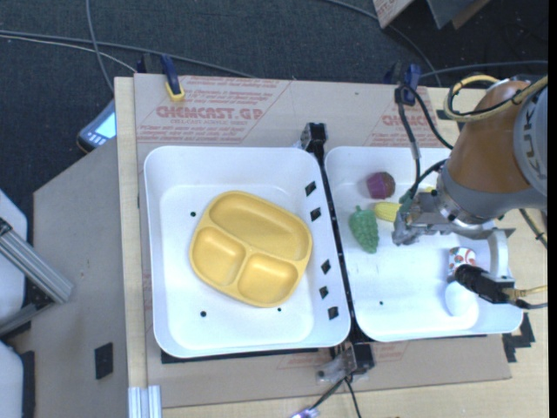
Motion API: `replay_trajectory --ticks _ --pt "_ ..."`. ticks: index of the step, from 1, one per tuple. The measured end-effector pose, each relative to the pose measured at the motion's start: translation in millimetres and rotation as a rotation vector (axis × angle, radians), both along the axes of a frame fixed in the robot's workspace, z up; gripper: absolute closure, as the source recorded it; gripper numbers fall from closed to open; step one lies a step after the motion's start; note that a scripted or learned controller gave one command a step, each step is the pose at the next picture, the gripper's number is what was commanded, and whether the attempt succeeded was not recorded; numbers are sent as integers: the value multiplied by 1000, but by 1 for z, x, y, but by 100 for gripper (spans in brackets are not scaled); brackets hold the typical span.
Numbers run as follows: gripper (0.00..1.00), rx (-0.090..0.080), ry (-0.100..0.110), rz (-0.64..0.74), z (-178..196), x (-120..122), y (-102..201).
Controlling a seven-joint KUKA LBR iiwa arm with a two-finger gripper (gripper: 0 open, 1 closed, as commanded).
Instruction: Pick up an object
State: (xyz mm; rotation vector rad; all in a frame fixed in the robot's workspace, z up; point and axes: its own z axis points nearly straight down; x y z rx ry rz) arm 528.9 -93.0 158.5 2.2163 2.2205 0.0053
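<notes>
Cardboard-covered tabletop (218, 103) carries both bins; in the right bin (409, 307) your gripper (406, 232) hangs just beside the green toy (365, 229) and yellow piece (386, 210). You cannot tell its opening. Centre over one object before descending.

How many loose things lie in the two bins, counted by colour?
Yellow: 2, the divided plate and a small piece
Green: 1
Purple: 1
White with red: 1
Total: 5
</notes>
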Motion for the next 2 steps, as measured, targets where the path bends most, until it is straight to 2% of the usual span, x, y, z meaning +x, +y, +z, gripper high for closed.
replay_trajectory --ticks 2 --pt "100 0 -2 0 114 0 2"
